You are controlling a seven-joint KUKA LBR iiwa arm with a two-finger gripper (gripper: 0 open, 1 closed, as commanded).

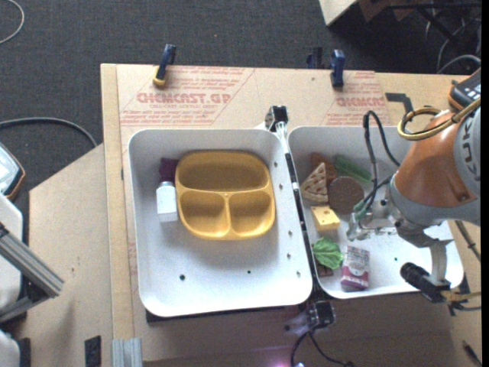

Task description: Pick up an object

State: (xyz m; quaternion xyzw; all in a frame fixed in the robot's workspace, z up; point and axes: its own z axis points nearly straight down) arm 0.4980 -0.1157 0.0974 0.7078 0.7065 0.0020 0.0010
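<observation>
In the right bin (397, 277) lie several small toy foods. A pizza slice (315, 182) and a brown round piece (345, 193) sit near the back, beside a green piece (351, 167). A yellow cheese block (326, 219) lies at the middle left, with a green leafy piece (327, 251) below it. A maroon and pink packet (355, 269) rests near the front. My gripper (359, 229) hangs low over the bin, just right of the cheese block and just above the packet. The grey and orange arm (432, 178) covers the bin's right half.
The left bin (153, 274) holds a yellow divided plate (225, 193), a small white bottle (166, 202) and a dark purple piece (168, 167) at the plate's left. Black cables (374, 140) loop over the right bin's back edge. Clamps hold the cardboard bench top.
</observation>
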